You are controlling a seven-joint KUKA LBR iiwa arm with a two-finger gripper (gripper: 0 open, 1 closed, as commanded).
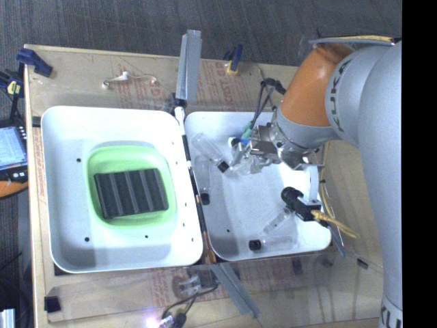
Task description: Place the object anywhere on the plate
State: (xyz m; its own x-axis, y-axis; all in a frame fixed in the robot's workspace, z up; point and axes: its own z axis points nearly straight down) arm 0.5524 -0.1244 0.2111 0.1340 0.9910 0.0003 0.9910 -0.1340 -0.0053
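The gripper (pixel 240 157) hangs low over the right bin (pixel 225 231), seemingly reaching for a clear object (pixel 205 145) lying there; its grip cannot be told; the green plate (pixel 130 159) waits in the left bin (pixel 61 183).

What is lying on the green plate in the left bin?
A dark ribbed rectangular object lies flat at the middle of the green plate, within its rim. The plate surface under the object is covered, so anything beneath it cannot be seen.
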